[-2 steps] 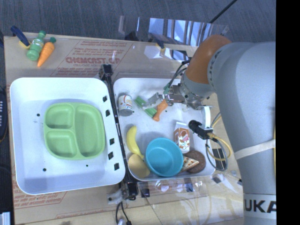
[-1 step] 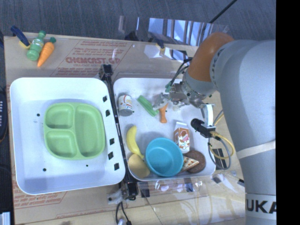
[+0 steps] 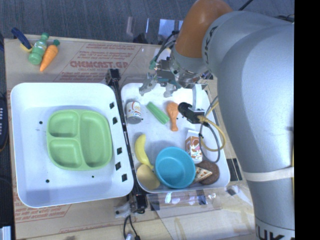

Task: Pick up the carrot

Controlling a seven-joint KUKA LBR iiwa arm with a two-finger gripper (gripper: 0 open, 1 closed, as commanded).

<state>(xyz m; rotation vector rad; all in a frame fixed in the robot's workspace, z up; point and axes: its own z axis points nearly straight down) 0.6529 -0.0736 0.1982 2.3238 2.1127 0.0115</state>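
Trouble is looming from look-alikes: the tool (image 3: 159, 87) is hanging with fingers spread and holding nothing over the right bin (image 3: 218, 156), just beside an orange drumstick (image 3: 172, 114) — easily mistaken for the target. The carrot (image 3: 48, 56) is lying well apart on the tabletop (image 3: 100, 64) beyond the left bin (image 3: 22, 149).

The bench (image 3: 95, 59) is topped with brown printed cardboard, and two shallow white bins sit on it side by side, the left bin (image 3: 20, 134) touching the right bin (image 3: 131, 91). Up in the far left corner, straight on the cardboard, a carrot (image 3: 48, 57) lies against a small green bottle (image 3: 38, 50), with a blue and yellow item (image 3: 21, 39) just beside them.
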